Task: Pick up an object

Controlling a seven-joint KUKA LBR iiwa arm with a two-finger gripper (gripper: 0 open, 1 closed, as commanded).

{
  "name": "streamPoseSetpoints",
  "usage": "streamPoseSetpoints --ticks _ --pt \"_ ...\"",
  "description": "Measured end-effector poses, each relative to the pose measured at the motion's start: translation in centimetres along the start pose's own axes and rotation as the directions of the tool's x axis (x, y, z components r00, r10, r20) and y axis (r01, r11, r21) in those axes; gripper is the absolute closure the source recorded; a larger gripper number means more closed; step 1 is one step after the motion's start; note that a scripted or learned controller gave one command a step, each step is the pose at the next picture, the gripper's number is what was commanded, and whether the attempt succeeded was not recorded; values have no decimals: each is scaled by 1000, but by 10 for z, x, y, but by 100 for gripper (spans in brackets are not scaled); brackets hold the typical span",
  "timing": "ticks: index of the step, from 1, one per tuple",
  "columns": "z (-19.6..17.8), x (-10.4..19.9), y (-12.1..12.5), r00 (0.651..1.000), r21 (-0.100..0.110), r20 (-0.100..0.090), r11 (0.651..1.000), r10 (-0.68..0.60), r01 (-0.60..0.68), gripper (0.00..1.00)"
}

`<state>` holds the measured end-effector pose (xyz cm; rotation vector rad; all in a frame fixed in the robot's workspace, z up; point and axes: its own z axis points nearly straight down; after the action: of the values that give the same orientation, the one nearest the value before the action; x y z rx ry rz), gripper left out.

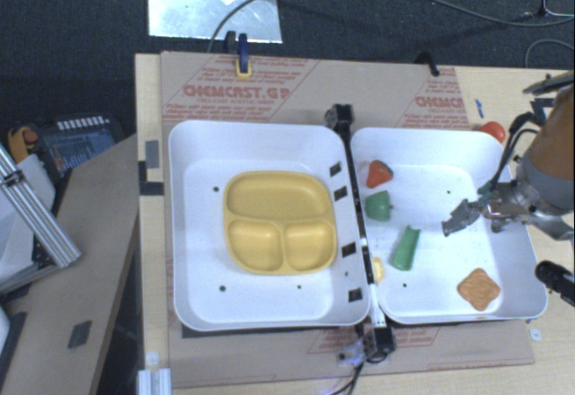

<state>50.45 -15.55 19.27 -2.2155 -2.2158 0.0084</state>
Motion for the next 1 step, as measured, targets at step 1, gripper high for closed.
streamPoseSetpoints --ticks 1 --pt "-5 0 3 1000 -11 3 1000 -3 3 0"
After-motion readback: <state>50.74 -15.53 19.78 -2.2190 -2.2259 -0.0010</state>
